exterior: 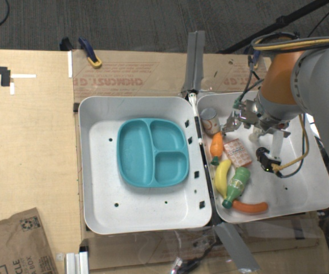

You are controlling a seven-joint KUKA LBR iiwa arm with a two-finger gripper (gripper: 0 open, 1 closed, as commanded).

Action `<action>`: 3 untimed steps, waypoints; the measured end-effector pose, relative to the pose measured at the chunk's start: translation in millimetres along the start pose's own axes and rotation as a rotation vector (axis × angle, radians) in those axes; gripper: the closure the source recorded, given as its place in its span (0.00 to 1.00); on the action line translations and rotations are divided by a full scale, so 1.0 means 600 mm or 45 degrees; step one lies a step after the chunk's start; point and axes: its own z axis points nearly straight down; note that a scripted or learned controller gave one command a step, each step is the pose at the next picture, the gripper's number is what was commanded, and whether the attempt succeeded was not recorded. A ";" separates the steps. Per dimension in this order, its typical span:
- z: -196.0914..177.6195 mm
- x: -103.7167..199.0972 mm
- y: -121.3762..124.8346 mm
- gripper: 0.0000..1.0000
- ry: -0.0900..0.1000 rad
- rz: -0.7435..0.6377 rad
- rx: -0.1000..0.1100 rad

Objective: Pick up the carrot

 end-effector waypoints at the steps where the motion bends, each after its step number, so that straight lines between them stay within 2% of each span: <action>1: 0.000 -0.002 -0.053 0.00 -0.001 -0.130 0.002; 2: -0.015 -0.005 -0.052 1.00 -0.004 -0.124 0.003; 3: -0.147 0.100 -0.125 1.00 -0.009 0.000 0.041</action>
